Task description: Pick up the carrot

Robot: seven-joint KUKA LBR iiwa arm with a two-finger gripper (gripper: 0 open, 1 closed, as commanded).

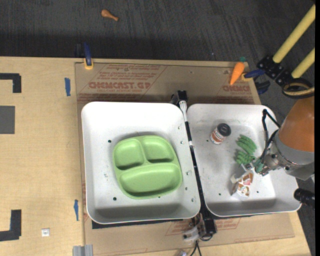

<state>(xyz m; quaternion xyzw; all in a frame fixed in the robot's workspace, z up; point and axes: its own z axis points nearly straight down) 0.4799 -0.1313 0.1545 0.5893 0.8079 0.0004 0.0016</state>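
An orange, carrot-shaped thing with a green tip (237, 72) lies on the bench just behind the right bin's (227, 205) far edge, outside the bin. My gripper (261, 166) hangs low over the right side of that bin, well in front of the carrot shape. It sits beside a green leafy toy (246, 149) and just above a white and red packet (243, 184). The grey wrist with its orange band (300, 132) covers the bin's right rim.
A small brown jar with a dark lid (220, 133) stands in the right bin's back half. The left bin (100, 150) holds a green divided plate (147, 165). A blue clamp (253, 74) lies next to the carrot shape. A small orange thing (109, 15) lies on the dark floor.
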